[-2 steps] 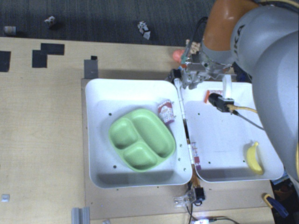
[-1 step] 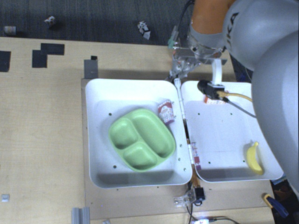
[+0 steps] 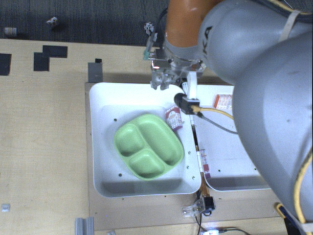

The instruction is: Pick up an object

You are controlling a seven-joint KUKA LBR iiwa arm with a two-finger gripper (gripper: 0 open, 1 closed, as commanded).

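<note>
Starting with the claw [image 3: 165, 80]: hanging on the grey arm with the orange band [image 3: 230, 43], just over the far rim of the left shallow white bin [image 3: 100, 146]. Not possible to tell how far open it is, and not seeing anything caught in it.

Moving from the left: lying flat on the pale wooden worktop [image 3: 44, 146] are several black tape patches [image 3: 49, 55], near the far edge. Standing just beyond the left bin's far left corner, a small grey block [image 3: 95, 71].

Resting inside the left bin, filling much of its floor, a pale green plastic plate with three compartments [image 3: 148, 146], sitting slightly askew. Lying just beside the plate's far right edge, a small red and white crumpled packet [image 3: 173, 117], close to the wall shared by the two bins and just below the claw. Appearing to touch the plate's rim, though hard to say for certain.

Hanging above that packet, a black fitting with a yellow cable [image 3: 215, 112] trailing off to the right.

Sitting next to it on the right, the right shallow white bin [image 3: 230, 185], partly covered by the arm. Lying near its far wall, a small red and white box [image 3: 223, 102], well apart from the packet.

Sitting on the worktop in front of the bins, near their shared corner, a small clear clip [image 3: 194, 210].
</note>
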